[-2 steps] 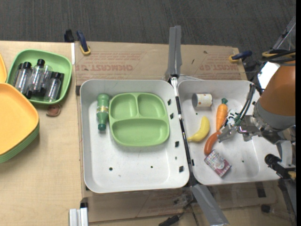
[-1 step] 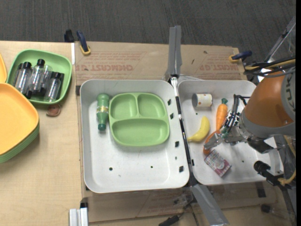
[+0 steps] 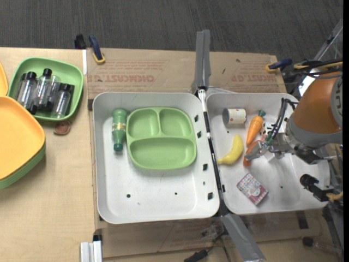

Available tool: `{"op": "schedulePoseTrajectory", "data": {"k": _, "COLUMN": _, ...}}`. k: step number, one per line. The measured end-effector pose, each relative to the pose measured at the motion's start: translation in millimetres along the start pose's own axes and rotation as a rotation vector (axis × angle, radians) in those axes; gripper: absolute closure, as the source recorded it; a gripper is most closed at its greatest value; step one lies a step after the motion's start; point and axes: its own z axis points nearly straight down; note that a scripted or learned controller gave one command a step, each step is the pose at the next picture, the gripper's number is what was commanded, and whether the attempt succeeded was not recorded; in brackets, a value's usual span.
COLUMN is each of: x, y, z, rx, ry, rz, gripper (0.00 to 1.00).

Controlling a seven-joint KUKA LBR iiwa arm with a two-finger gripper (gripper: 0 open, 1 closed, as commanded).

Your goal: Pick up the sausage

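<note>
The sausage point(image 3: 249, 157), a short red-brown piece, lies in the right bin point(image 3: 283, 201) just below the tip of an orange carrot point(image 3: 254, 129) and to the right of a yellow banana point(image 3: 233, 150). My gripper point(image 3: 263, 148) is low in that bin, right at the sausage's right end and seemingly touching it. The grey arm with its orange band point(image 3: 322, 111) reaches in from the right and hides part of the bin behind it.
A white cylinder point(image 3: 236, 115) sits at the back of the right bin and a pink packet point(image 3: 252, 189) near its front. The left bin point(image 3: 109, 201) holds a green divided plate point(image 3: 161, 137) and a green bottle point(image 3: 118, 129). A green tray of bottles point(image 3: 46, 89) and orange plates point(image 3: 19, 143) stand at far left.
</note>
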Motion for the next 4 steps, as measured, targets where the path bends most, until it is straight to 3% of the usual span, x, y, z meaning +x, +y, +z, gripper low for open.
{"op": "schedulePoseTrajectory", "data": {"k": 1, "x": -17, "y": 3, "z": 8, "rx": 0.015, "ry": 0.000, "rz": 0.138, "gripper": 0.00}}
{"op": "schedulePoseTrajectory", "data": {"k": 2, "x": 3, "y": 47, "z": 8, "rx": 0.015, "ry": 0.001, "rz": -0.057, "gripper": 0.00}}
{"op": "schedulePoseTrajectory", "data": {"k": 3, "x": 35, "y": 77, "z": 10, "rx": 0.028, "ry": 0.004, "rz": -0.075, "gripper": 0.00}}
{"op": "schedulePoseTrajectory", "data": {"k": 4, "x": 34, "y": 77, "z": 1, "rx": 0.027, "ry": 0.001, "rz": -0.078, "gripper": 1.00}}
